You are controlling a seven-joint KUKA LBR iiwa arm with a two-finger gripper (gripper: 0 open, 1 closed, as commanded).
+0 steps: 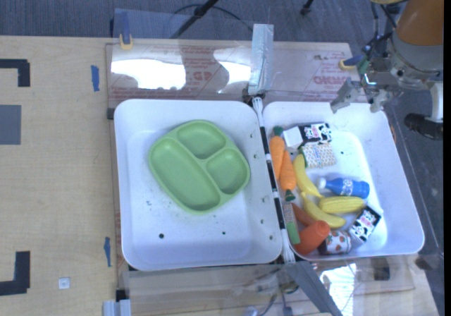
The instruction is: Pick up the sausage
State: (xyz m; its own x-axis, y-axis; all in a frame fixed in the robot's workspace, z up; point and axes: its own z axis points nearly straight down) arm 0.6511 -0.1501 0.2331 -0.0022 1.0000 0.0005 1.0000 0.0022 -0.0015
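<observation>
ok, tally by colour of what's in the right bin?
Orange (carrots): 2, counting the orange piece at the near end
Yellow (banana, corn): 2
Blue (bottle): 1
Black-and-white cartons: 2, second one
Pale speckled box: 1
Red-and-white item, kind unclear: 1
Total: 9, approximate; the pile overlaps, and I can't pick out a sausage for certain.

The arm (pixel 423 18) enters at the upper right, its orange band above a grey wrist. The gripper (pixel 359 96) hangs low at the wrist's end, its two fingers spread apart, holding nothing.
</observation>
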